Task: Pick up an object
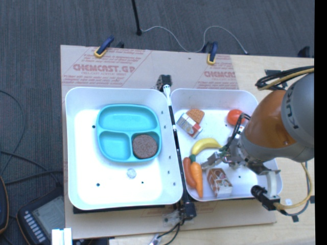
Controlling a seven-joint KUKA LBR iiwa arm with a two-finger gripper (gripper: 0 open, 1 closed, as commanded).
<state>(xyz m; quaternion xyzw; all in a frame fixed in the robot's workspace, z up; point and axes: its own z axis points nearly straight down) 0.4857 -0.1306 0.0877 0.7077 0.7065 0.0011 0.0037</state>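
Observation:
The right bin (217, 97) holds a yellow banana (204, 145), an orange carrot (193, 175), a red tomato (233, 116), a brown and white carton (219, 182), a small silver and red packet (188, 125) and a tan wedge (196, 115). My gripper (215, 158) is low in this bin. It sits just below the banana, right of the carrot top and above the carton. The wrist and the orange band cover the bin's right part. Nothing is visibly held.
The left bin (89, 188) carries a blue divided plate (122, 124) with a brown round disc (145, 145) in its lower right compartment. A small clear item (132, 173) lies below the plate. Two clamps (104, 46) (212, 53) grip the board's far edge.

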